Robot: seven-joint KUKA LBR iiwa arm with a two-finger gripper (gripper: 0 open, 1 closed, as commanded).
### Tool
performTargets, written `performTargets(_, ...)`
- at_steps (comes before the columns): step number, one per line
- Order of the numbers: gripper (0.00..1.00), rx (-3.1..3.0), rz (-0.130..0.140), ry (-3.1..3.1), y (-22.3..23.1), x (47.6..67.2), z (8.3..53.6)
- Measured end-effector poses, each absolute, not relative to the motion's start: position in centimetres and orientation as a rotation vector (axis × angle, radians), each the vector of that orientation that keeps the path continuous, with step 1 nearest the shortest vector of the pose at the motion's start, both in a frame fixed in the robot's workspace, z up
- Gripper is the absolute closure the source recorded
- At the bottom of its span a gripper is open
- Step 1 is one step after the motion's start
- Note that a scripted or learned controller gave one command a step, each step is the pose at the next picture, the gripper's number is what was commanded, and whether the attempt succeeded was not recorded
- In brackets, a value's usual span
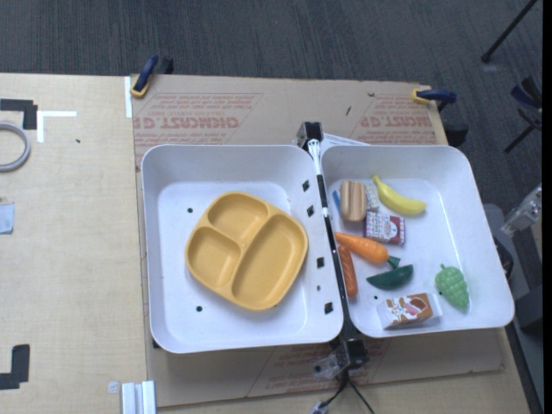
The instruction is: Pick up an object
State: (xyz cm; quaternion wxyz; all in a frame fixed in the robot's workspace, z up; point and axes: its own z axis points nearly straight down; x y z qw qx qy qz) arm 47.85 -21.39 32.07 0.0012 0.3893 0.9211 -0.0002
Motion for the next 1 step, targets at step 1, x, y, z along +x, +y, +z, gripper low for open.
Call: performTargets(1,1.00,1.221,-0.001,2.888,-21.42,47.99,33.07)
